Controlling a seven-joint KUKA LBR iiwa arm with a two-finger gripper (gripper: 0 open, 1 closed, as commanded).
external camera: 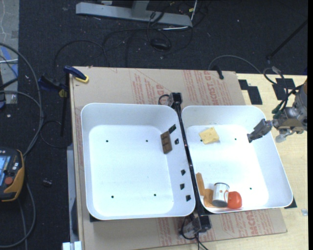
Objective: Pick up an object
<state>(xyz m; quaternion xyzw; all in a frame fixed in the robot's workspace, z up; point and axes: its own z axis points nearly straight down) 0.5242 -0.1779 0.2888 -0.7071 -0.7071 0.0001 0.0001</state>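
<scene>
1. Nearest the camera, in the near corner of the right bin (274, 151), a small cluster lies against the near wall: a red ball (234, 199) touching a white cup with a dark band (221, 193), and just to their left an orange strip (201, 188) running along the divider side.
2. Farther back in the same bin, a pale yellow sponge-like block (210, 135) rests alone on the white floor, well apart from the cluster.
3. The left bin (98, 146) holds one thing, a small brown block (167, 143), leaning at the foot of its right wall (a dark clip sits just above it on the rim).
4. Both bins sit side by side, touching, on a brown cardboard sheet (122, 88) printed with red lettering.
5. Beyond the cardboard lies dark carpet (44, 44) strewn with black cables; a grey bar (132, 14) lies at the far edge, and a blue and yellow clamp (76, 74) grips the cardboard's far left corner.
6. The gripper (257, 131) reaches in over the right bin's right rim, pointing toward the yellow block but well clear of it. It appears as one dark shape, so I cannot tell how its tips stand; nothing is seen between them.
</scene>
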